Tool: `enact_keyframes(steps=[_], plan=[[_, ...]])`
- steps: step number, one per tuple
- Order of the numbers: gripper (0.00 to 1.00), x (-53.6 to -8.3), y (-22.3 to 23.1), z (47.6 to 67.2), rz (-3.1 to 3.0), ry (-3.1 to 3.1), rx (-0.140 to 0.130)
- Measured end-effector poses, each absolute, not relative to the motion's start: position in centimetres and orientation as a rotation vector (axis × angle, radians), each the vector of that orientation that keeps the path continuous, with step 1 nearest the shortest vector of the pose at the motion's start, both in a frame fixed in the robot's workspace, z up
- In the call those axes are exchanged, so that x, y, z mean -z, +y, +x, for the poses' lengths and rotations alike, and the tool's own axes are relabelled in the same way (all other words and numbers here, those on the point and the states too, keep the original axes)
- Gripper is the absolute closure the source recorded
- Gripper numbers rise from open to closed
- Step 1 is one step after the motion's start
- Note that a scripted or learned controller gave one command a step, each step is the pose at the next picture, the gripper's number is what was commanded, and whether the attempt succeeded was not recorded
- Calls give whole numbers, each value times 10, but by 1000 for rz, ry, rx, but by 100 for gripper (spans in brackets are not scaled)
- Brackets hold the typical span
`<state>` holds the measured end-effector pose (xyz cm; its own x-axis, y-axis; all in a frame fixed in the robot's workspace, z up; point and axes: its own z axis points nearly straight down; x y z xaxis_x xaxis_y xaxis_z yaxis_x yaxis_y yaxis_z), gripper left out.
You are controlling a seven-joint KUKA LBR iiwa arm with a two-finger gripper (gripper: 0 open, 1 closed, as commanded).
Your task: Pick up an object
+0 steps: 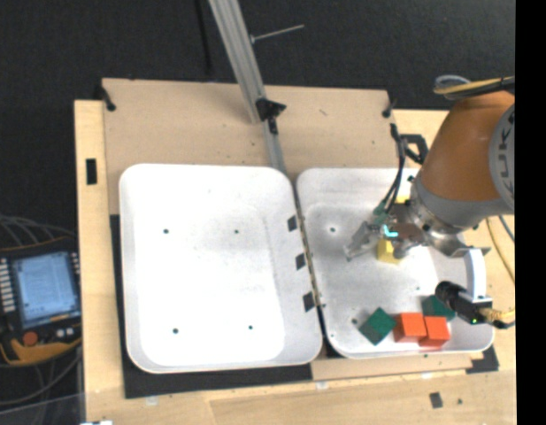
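Yellow block (pixel 389 252) sits in the right bin (pixel 339 197), about mid-bin, directly under the end effector (pixel 385 242). You cannot tell whether it is gripped or merely lying beneath the tool: the wrist hides most of it, so how far open the tool stands is not readable from this view.

Risks, as judged from here:
- If the block is only nudged rather than caught, a lift will leave it on the bin floor. Cause: contact on one edge, or a closure off-centre.
- If the hold is on a corner, the block may twist out on the way up.
- A cable (pixel 399 171) hangs beside the wrist; you should watch that it does not drag across the bin.

Other objects lie well apart, near the bin's front edge: a green block (pixel 375 325), two orange blocks (pixel 424 328) touching each other, and a darker green piece (pixel 437 306) just behind them. No interference likely from those.

Arm pose: it reaches in from the right, orange band (pixel 458 153) over the bin's right part, wrist angled down and leftward to mid-bin. The left bin (pixel 206 264) plays no part.
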<state>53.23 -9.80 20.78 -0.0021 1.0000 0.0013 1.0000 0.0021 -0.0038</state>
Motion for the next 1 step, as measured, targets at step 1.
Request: enact_keyframes(steps=[1], plan=[[0,-210,-99,533,-2224,-2220,2]])
